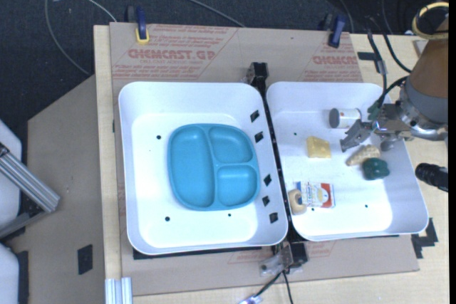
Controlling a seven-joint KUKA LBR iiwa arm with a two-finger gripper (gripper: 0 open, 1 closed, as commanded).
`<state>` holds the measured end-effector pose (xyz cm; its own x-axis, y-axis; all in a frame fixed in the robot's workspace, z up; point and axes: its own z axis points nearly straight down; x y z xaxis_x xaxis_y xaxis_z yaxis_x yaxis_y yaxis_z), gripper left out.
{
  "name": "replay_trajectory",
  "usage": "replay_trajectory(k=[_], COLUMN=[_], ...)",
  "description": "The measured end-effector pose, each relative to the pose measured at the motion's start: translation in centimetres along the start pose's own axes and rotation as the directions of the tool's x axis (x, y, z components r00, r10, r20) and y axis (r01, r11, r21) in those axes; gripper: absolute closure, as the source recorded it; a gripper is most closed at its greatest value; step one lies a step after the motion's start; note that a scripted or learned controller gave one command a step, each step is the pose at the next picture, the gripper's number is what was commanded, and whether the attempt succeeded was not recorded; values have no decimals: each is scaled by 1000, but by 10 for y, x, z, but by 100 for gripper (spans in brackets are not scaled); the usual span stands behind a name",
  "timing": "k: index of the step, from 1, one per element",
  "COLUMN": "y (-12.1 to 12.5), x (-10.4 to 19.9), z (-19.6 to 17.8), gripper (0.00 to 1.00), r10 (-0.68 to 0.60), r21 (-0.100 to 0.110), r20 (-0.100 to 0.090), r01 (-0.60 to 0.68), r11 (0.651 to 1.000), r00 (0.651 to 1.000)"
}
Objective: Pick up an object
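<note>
Camera view: gripper [363, 137] low in right bin [399, 213], fingers spread wide, nothing between them. Green ball [375, 168] just beside fingertips, touching beige piece [363, 153]. Ball looks light, smooth, maybe slippery; better take across middle. Yellow block [318, 147] near.

A sky-blue plastic divided plate [214, 166] lies in the glossy white left bin [135, 110]. The matching white right bin [399, 213] holds a pale yellow foam chunk [318, 147], a dark green rounded lump [375, 168], a red-and-white printed packet [316, 195] and a small silver-grey cylinder [344, 117]. The tan board table [185, 53] carries faded red lettering and two blue-and-yellow clamps [142, 25].
</note>
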<state>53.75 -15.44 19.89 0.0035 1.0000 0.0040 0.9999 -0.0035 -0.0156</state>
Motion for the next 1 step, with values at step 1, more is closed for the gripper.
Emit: replay_trajectory(k=[1], y=[3], x=[1], z=[-8], gripper=[0], r10=[-4], r21=[-14], r20=[3], r01=[4], r11=[1000], r00=[1000])
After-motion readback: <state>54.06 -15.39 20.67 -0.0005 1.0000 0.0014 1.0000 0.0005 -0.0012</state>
